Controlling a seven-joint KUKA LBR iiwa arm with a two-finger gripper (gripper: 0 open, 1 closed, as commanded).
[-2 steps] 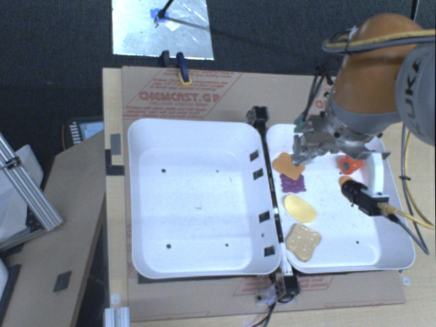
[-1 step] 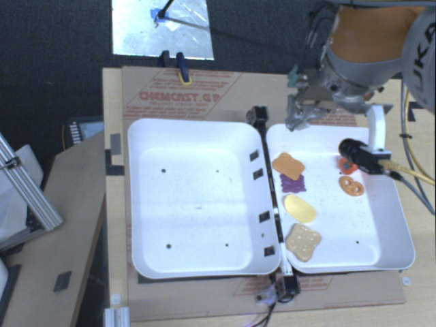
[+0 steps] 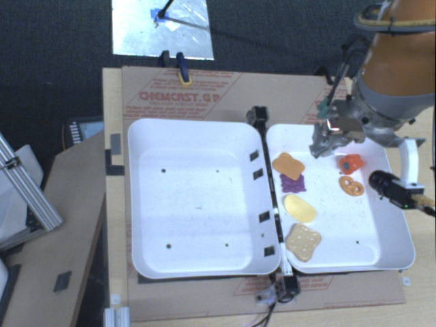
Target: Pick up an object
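- While the gripper [image 3: 321,148] hangs over the right bin's [image 3: 381,251] far edge, nothing is seen held; the approach step is judged in hand.
- An orange piece [image 3: 288,165] lies nearest, by the bin's left edge; a descent onto it is called for.

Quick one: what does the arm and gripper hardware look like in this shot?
The arm is a rounded grey body with a broad orange band above the wrist. The gripper is a compact grey metallic block, with thin dark cables running along it.
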